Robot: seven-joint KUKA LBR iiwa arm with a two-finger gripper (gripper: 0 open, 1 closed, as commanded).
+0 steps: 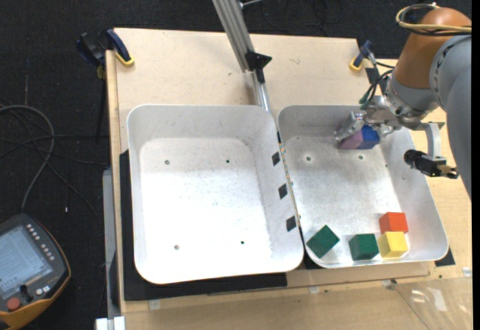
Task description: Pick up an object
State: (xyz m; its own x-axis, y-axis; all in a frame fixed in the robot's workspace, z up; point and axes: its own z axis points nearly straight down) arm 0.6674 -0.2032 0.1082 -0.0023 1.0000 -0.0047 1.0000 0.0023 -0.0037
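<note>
The grey arm with its orange band reaches in from the right, over the far part of the right bin [420,193]. Its gripper [352,130] hangs low there. A blue block [369,138] sits right at the gripper's tip, with a small purple piece [349,144] beside it on the left. I cannot make out whether either one is held. Along the right bin's near edge lie a dark green block [323,240], a second green block [364,246], a yellow block [393,245] and an orange block [393,222] just behind the yellow one.
The left bin [142,171] stands beside the right one, with a dark hinged divider [283,190] between them. A slanted metal pole [229,13] rises from behind the bins. Clamps sit at the bench's far corners, and a pendant [26,268] lies at the lower left.
</note>
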